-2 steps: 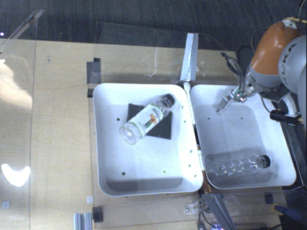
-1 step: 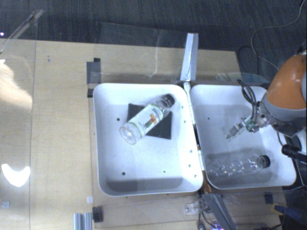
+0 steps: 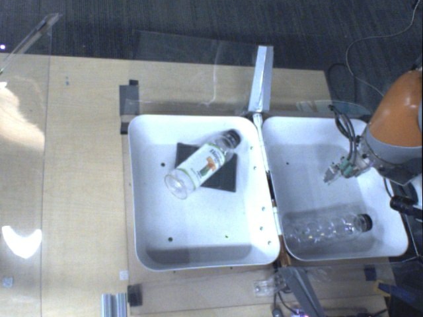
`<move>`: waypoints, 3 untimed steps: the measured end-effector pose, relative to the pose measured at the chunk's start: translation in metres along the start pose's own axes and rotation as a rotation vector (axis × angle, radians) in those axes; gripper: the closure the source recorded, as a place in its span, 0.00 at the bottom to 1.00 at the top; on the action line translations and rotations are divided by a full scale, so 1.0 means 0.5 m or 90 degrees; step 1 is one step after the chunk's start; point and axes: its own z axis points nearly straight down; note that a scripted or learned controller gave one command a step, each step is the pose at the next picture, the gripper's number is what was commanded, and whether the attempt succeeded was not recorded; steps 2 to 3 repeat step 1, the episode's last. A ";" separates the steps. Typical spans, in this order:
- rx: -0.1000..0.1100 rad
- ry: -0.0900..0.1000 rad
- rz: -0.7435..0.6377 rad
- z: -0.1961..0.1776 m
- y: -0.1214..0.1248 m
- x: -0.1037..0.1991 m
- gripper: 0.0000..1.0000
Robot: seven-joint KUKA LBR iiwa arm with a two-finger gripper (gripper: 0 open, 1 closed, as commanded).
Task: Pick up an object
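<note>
A clear jar with a white and orange label (image 3: 200, 164) lies on its side in the left bin (image 3: 152, 230), resting across a flat black square (image 3: 221, 176). In the right bin (image 3: 297, 144) a clear plastic bottle with a dark cap (image 3: 328, 228) lies along the near wall. My gripper (image 3: 338, 170) hangs over the right bin's middle right, above and behind the bottle, with nothing seen between its small fingers. The arm's orange band (image 3: 400, 114) is at the right edge.
A metal divider post (image 3: 260, 78) rises behind the seam between the bins. Cables (image 3: 347, 127) loop beside the wrist. The wooden bench (image 3: 66, 177) stretches to the left, with clear panels standing on it.
</note>
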 end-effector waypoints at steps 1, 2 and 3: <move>0.000 0.000 0.000 0.000 0.000 0.000 0.00; 0.000 0.000 0.000 0.000 0.000 0.000 0.00; 0.000 0.000 0.000 0.000 0.000 0.000 0.00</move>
